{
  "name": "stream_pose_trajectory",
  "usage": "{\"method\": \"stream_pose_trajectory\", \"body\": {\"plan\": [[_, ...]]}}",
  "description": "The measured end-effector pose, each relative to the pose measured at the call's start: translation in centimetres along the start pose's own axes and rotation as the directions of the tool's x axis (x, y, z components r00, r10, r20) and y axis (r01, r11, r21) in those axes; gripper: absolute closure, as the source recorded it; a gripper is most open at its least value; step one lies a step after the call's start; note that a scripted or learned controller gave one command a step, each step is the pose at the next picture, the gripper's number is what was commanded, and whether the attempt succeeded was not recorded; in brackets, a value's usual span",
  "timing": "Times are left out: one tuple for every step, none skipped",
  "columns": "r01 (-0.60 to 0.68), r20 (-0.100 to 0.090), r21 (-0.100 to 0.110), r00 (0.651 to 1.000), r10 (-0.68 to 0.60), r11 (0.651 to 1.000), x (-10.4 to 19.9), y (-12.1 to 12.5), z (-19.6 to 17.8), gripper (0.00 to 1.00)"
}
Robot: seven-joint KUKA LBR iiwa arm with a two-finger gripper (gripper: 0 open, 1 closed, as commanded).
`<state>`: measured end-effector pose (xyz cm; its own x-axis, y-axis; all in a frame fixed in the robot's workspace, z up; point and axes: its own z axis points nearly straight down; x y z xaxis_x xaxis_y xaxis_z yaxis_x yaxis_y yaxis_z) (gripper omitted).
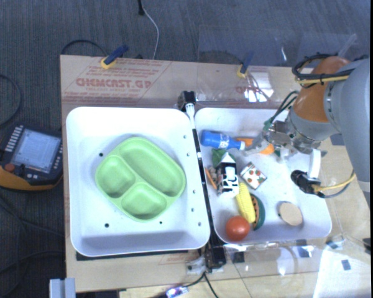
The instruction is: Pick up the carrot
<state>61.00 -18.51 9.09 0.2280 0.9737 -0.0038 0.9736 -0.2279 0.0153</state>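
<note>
Arm: grey body with orange band, entering from the right and bent down over the upper right part of the right bin (323, 225)
Gripper (275, 140): low inside the right bin near its back wall; finger opening cannot be determined, as the wrist hardware hides the tips
Carrot (265, 147): small orange piece in the upper middle of the right bin, directly beside the gripper tip; whether it is gripped cannot be determined
Blue bottle (219, 140): lying on its side, left of the carrot, cap pointing right
Patterned cube (253, 176): near the bin centre, below the carrot
Black-and-white box (228, 177): just left of the cube
Corn cob (245, 202): yellow, lying lengthwise below the box
Tomato (237, 228): red, at the front wall of the right bin
Tan disc (290, 213): right front area of the bin
Left bin (87, 228): holds a green divided plate (140, 177) with three compartments
Handheld pendant (26, 157): on the floor, left of the bench
</note>
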Motion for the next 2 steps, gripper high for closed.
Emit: {"method": "stream_pose_trajectory", "body": {"plan": [[0.015, 0.001, 0.023, 1.0, -0.015, 1.0, 0.31, 3.55, 0.2, 0.0], [0.022, 0.009, 0.044, 1.0, -0.022, 0.999, 0.09, 3.13, -0.37, 1.0]]}}
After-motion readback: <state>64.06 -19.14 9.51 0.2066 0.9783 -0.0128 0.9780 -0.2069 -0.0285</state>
